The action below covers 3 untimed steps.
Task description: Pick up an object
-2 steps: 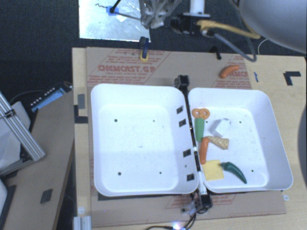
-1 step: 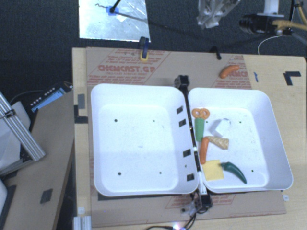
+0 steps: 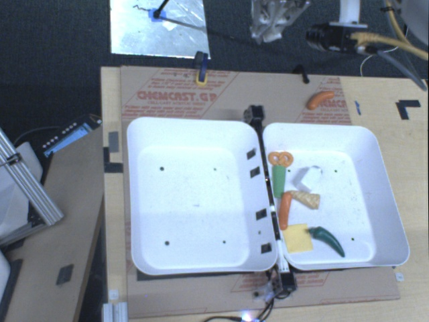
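Gripper (image 3: 271, 20) hovering far above bins, carrying nothing; finger state, we cannot tell. Pretzel (image 3: 281, 158), carrot (image 3: 285, 209), green pepper (image 3: 326, 239) lying along right bin (image 3: 375, 180) left wall. We are favouring pepper: apart from neighbours, clearest descent.

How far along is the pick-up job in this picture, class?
Done: nothing looks lifted yet. The pretzel, carrot and green pepper all lie in the right bin. In hand: the gripper hangs above the bench's far edge. Left: descend, grasp, lift.
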Each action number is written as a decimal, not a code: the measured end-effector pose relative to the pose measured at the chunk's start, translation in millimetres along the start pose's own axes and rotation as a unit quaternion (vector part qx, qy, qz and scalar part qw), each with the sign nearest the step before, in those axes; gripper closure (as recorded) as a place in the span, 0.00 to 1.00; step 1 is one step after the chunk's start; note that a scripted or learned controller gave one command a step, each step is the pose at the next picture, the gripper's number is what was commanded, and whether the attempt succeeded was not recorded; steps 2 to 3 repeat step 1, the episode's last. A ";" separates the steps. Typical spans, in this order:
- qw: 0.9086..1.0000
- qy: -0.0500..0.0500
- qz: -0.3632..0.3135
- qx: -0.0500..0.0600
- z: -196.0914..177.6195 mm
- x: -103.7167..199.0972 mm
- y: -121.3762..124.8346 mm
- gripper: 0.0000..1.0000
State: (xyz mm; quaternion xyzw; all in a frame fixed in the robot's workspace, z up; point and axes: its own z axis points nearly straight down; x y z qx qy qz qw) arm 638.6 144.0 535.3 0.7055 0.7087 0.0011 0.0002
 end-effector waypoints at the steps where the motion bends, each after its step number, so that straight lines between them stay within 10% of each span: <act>1: 1.000 0.000 0.000 0.000 0.0 37.9 -6.2 1.00; 3: 1.000 0.000 0.000 0.000 0.0 37.9 -6.2 1.00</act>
